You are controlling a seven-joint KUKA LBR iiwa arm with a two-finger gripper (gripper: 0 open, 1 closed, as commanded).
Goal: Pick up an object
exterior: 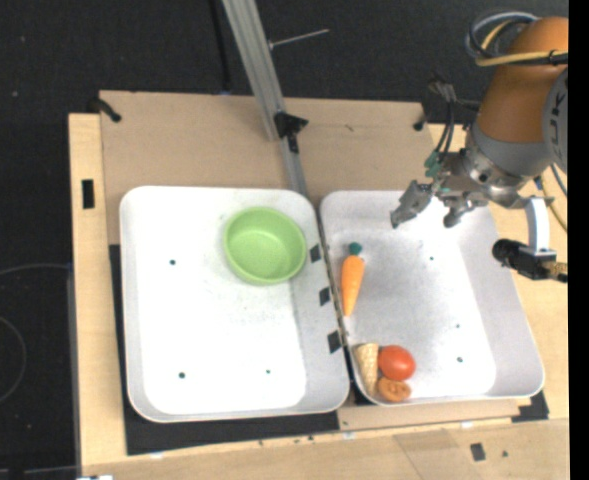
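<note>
Claw [432,206] hovering with fingers apart over right bin [474,298] | carrot [352,282] lying near: likely light, stiff, smooth | grip across its middle.

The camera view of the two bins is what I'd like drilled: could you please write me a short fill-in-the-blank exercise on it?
1. The green bowl sits in the ____ bin.
2. The carrot lies in the right bin, near its ____ wall.
3. The tomato is ____ in colour.
4. The hand hovers over the right bin with fingers ____.

Missing words: left; left; red; open
</note>
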